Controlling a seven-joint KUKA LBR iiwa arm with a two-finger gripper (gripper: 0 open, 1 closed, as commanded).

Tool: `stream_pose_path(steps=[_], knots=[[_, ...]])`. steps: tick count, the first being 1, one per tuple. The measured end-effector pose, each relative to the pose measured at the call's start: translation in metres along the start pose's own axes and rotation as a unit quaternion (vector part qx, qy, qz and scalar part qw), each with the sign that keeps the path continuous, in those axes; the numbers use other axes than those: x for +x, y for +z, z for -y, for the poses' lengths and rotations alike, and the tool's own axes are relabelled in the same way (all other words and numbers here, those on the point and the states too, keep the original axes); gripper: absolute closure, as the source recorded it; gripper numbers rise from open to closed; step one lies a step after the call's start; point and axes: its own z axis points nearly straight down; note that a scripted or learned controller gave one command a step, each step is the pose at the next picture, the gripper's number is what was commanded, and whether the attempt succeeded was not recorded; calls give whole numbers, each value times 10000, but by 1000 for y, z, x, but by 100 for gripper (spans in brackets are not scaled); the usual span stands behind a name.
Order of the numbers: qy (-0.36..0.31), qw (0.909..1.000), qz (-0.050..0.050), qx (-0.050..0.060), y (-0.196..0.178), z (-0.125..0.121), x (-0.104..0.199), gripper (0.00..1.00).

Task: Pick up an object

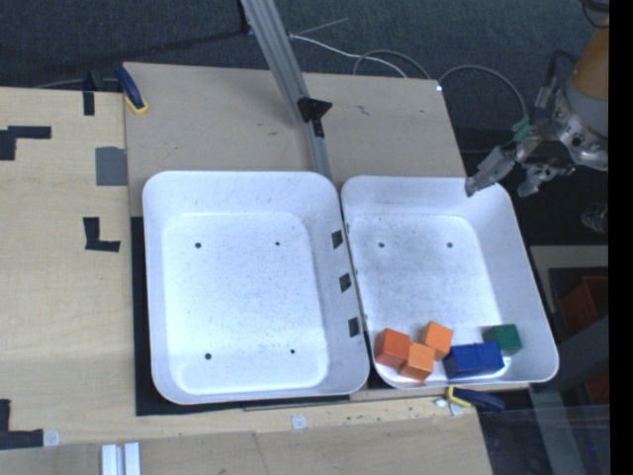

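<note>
Several blocks lie along the near edge of the right bin [495, 255]: an orange block [394, 345], two smaller orange blocks [436, 336] [419, 360], a blue block [474, 359] and a green block [506, 337]. My gripper [505, 176] hangs over the far right corner of that bin, well away from the blocks. Its two fingers stand apart, open, with nothing between them.
The left bin [163, 265] sits beside the right one, joined by dark clips. A slanted metal rail [282, 52] rises behind the bins. White cables [396, 62] lie on the dark floor at the back. A yellow-blue clamp [465, 399] sits at the right bin's near edge.
</note>
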Motion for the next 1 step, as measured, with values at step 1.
stream_pose_path(steps=[1], knots=[[10, 10000, -5, 47, 159, -42, -29, 0]])
